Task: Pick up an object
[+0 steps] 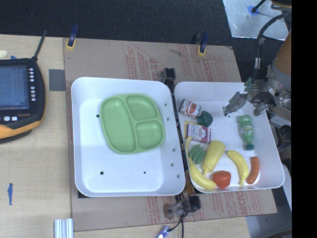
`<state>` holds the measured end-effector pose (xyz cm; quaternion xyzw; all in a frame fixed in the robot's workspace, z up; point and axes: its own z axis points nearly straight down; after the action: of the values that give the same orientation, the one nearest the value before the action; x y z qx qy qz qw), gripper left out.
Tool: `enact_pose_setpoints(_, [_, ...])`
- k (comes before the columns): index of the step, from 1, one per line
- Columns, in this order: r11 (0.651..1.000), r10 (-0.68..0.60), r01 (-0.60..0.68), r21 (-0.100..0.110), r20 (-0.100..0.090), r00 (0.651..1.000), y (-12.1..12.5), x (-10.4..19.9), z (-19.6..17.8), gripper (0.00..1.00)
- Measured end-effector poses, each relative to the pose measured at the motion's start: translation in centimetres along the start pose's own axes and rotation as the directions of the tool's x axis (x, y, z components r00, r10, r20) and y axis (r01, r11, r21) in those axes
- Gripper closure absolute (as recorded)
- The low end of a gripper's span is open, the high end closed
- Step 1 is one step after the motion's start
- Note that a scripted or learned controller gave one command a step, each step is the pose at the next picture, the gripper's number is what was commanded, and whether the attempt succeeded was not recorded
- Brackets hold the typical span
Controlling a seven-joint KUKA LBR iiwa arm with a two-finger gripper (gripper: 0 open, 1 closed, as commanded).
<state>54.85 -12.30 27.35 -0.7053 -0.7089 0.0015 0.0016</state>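
Claw (243,104) hangs w/ fingers spread, gripping nothing, over the right bin (277,180) near its back edge. Green bottle (245,131) lies just in front of it, apart from it; the left bin (84,182) holds a green plate (132,122).

Brown cardboard sheet (148,58) clamped over a light wood bench (29,182), dark carpet (124,9) behind.

Bright even overhead light, soft shadows, slightly blurry
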Motion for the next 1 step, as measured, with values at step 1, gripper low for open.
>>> enact_pose_setpoints(1, [1.0,0.0,0.0,0.002,0.0,1.0,-4.74,0.31,11.11,0.0])
